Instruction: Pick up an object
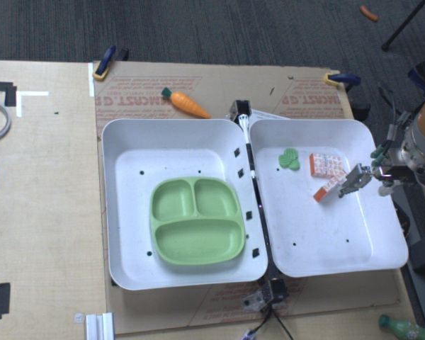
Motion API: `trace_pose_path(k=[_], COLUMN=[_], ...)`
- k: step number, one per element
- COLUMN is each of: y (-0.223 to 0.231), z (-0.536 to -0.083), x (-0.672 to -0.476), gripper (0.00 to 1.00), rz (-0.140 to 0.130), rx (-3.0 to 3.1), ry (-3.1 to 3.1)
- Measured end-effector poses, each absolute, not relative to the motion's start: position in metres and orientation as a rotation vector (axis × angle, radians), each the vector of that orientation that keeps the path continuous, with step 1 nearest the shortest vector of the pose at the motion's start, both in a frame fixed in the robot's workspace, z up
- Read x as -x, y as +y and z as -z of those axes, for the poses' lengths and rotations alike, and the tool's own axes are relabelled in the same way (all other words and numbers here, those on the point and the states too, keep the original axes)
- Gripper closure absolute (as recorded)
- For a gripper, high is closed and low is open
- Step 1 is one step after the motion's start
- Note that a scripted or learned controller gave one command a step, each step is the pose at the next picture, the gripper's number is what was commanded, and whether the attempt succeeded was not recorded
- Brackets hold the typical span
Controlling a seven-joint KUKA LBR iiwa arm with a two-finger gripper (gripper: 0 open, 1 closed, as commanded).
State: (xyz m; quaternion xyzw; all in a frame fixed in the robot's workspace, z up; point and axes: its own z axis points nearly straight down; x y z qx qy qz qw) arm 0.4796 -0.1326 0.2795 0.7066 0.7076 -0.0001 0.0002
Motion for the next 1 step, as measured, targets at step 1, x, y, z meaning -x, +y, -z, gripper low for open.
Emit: trace_pose_path(k=[1], y=[-0.1217], z=[-0.1516], x=[-0.5385], gripper=[0.00], rz=[0.001], rx=[-2.226], ry=[2.218])
